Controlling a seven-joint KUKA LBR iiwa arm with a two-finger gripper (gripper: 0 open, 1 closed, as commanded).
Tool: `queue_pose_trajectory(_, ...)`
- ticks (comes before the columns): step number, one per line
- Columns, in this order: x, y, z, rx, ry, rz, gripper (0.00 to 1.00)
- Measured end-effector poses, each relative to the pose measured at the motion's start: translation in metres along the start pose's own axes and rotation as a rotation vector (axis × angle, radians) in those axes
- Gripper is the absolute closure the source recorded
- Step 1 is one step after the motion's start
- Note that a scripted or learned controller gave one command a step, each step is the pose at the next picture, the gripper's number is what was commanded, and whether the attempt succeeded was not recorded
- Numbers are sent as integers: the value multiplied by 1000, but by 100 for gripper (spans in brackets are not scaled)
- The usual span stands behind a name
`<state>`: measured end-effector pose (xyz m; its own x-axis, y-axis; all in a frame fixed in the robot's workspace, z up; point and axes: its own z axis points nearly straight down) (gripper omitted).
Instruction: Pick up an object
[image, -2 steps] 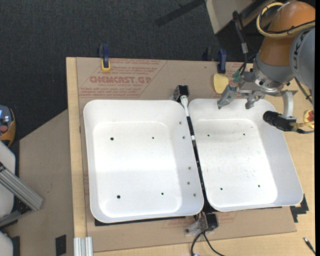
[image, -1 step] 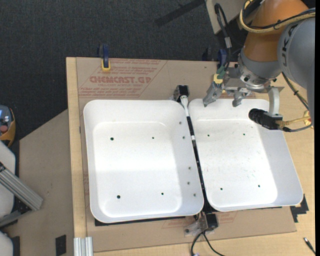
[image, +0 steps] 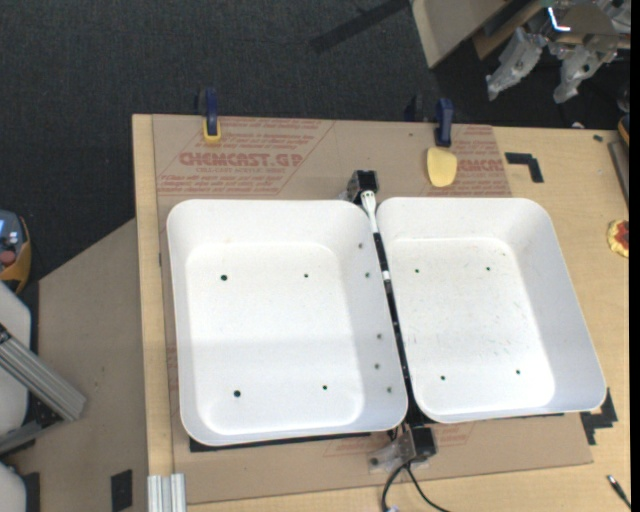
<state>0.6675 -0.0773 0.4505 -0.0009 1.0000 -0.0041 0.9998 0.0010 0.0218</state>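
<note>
Fingers (image: 512, 62) pale, two prongs at the far right corner of the view; the picture is small and cluttered there, but they look to stand apart with nothing between them. Gripper (image: 545, 60) hangs over the dark floor (image: 150, 60), beyond the board and well apart from both bins.

Nearest the camera: black cable (image: 400, 485) runs off the near edge up to a small black plug (image: 418, 442) at the near end of the gap between the bins. Grey metal rail (image: 42, 378) lies slantwise at the view's left, off the board.

Left-hand bin (image: 180, 300) and right-hand bin (image: 570, 300) sit side by side on a brown board (image: 150, 250), rims touching along a black strip (image: 385, 290). Four dark dots mark each bin floor.

Beyond the bins: yellow piece (image: 441, 166) lies on the board just past the far rim of the right-hand bin, outside both bins. Blue clamp (image: 444, 118) grips the board's far edge just behind it; a second blue clamp (image: 210, 112) grips the same edge further left. Red lettering shows on the board between them. Orange scrap (image: 618, 236) lies at the view's right edge.
</note>
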Motion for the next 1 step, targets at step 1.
queue_pose_trajectory(1, 1, 0, -1, 14, 1, -1, 100)
